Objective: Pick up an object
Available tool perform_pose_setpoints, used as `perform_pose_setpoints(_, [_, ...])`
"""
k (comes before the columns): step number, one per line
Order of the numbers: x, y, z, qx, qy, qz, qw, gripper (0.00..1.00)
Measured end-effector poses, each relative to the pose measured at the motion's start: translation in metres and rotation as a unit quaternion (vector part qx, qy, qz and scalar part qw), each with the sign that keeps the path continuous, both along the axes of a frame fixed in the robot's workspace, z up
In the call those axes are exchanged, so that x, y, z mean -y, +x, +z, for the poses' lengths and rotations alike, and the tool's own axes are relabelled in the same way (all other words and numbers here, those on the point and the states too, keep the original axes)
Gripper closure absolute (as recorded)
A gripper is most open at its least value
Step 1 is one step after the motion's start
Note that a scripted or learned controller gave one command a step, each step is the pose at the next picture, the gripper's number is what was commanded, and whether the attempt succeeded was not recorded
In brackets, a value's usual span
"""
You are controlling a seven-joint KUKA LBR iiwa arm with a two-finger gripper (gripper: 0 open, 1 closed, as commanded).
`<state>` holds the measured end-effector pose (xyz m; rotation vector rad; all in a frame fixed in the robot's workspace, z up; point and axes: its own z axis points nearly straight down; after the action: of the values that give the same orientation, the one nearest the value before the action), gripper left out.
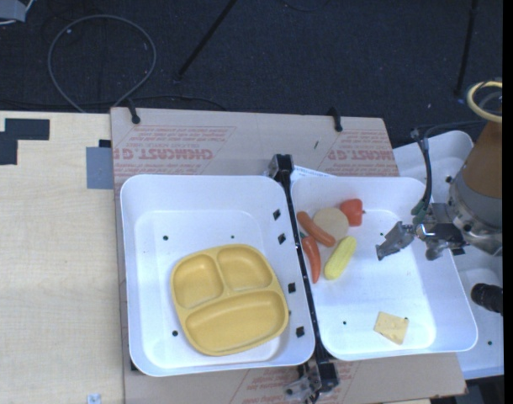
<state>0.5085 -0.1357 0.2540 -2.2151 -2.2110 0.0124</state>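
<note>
Corn lies left of the jaws, whose state cannot be told; approach is underway, and a leftward reach is needed.

floor: dark carpet (looped cables lying on it) | bench: pale wood | under bins: printed cardboard sheet

My arm reaches in over the right-hand bin's far right side, orange band uppermost, wrist bent low, and my gripper hangs above that bin's floor, pointing toward its middle, holding nothing.
</note>
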Motion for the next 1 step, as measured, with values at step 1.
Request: perform_pose_setpoints(1, [0.0001, 0.0019, 0.0054, 0.005, -0.0008, 0.001, 1.0000, 0.00])
